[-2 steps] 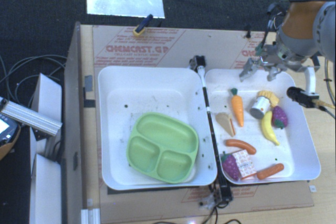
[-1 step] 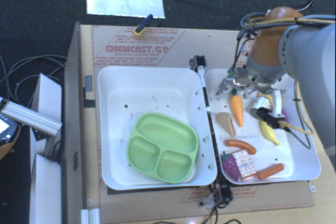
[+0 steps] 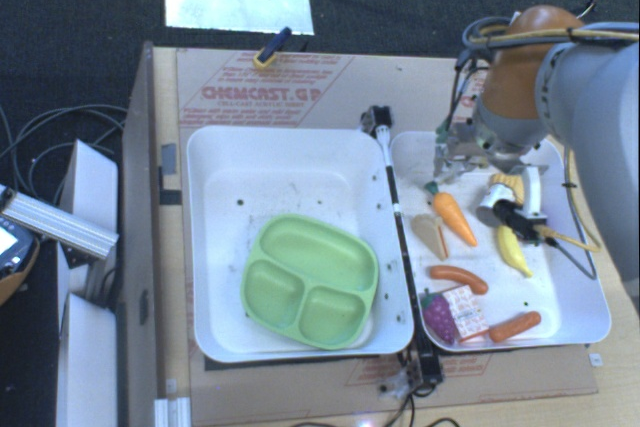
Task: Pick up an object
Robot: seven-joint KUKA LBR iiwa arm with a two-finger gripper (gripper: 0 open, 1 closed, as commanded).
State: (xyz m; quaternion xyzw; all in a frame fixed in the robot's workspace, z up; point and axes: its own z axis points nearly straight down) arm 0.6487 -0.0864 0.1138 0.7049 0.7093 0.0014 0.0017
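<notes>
The end effector (image 3: pixel 452 160) hangs low over the back left corner of the right bin (image 3: pixel 575 300), and from this slant I cannot tell whether it is open or closed; nothing can be seen gripped in it. The likeliest target is the orange carrot (image 3: pixel 456 219), which lies just in front of the end effector, toward the viewer, its green top nearest the tool. Its long axis runs diagonally, from back left to front right, so a grasp would probably need to close across that line (a judgement, not something shown). A tan wedge (image 3: pixel 430 237) lies just beside the carrot on its left, close enough to get in the way. A yellow banana (image 3: pixel 514 251) sits to the right, apart from it. A short sausage (image 3: pixel 458 278) lies further forward, then a purple grape bunch (image 3: pixel 438 315) and a second red sausage (image 3: pixel 515 325) near the front wall. The left bin (image 3: pixel 230 195) holds a green divided plate (image 3: pixel 310 280), well away from this reach.
</notes>
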